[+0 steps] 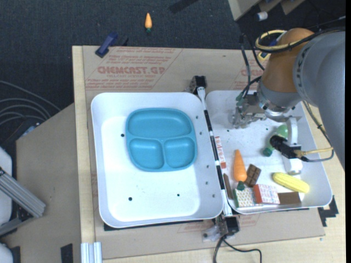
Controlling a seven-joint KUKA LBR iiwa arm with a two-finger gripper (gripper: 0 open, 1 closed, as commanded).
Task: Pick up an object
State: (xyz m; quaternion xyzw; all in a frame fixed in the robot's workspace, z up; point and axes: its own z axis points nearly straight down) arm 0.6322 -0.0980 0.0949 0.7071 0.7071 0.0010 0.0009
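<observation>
Jaws [244, 115], width impossible to tell, hang over bare bin floor; the orange plastic carrot [239, 166] lies below, lengthwise toward the camera.

Open white floor around the blue three-compartment plastic plate [161, 138] in the left bin [104, 163]; right bin's [323, 188] near edge crowded by orange carrot [239, 166], yellow banana [290, 182], small boxes [267, 194].
</observation>
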